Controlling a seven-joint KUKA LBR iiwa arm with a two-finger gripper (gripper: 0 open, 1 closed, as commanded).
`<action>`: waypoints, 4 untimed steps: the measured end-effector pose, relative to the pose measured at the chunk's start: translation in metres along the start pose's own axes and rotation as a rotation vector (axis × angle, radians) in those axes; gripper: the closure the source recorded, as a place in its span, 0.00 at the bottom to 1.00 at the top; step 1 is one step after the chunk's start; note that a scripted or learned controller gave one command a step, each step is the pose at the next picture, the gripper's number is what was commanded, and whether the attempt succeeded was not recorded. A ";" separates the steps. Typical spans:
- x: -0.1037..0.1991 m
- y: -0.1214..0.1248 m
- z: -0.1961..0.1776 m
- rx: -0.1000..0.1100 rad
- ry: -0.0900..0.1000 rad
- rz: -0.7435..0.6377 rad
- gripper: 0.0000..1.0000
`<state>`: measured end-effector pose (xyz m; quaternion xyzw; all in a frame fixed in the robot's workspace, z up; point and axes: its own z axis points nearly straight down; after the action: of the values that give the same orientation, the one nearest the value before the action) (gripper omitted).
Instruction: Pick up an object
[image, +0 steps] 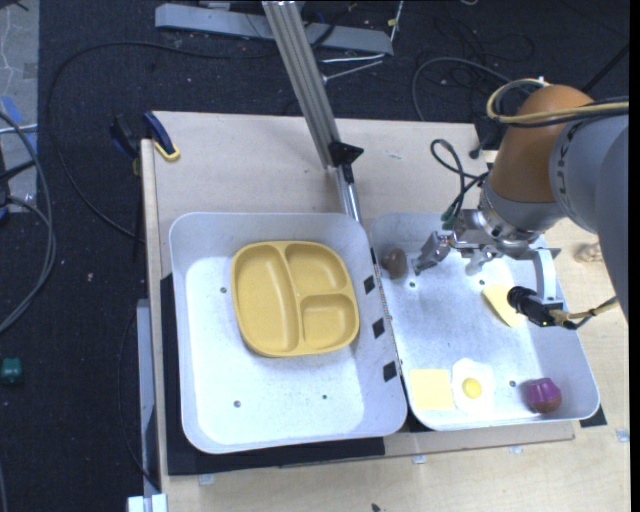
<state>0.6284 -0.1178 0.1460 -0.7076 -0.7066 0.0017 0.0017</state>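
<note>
My gripper (452, 258) hangs over the far part of the right bin (585, 385), open, with nothing between its fingers. A small brown lump (396, 262) lies just left of it by the bin's left wall. A pale yellow wedge (499, 303) rests to the gripper's near right, partly behind a black cable fitting. Along the bin's near side lie a yellow cheese square (432, 388), a fried egg (472, 385) and a purple piece (543, 394).
The left bin (200, 400) holds a yellow divided plate (295, 297). A slanted metal pole (312, 90) comes down to the gap between the bins. Cables loop around the wrist, and the grey arm (590, 160) fills the upper right.
</note>
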 end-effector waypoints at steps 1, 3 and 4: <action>0.001 -0.001 0.054 -0.001 0.000 -0.001 0.00; 0.000 -0.008 -0.010 -0.009 -0.001 0.001 1.00; -0.001 -0.007 -0.064 -0.011 -0.001 -0.003 1.00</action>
<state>0.6220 -0.1183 0.2100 -0.7064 -0.7078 -0.0018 -0.0027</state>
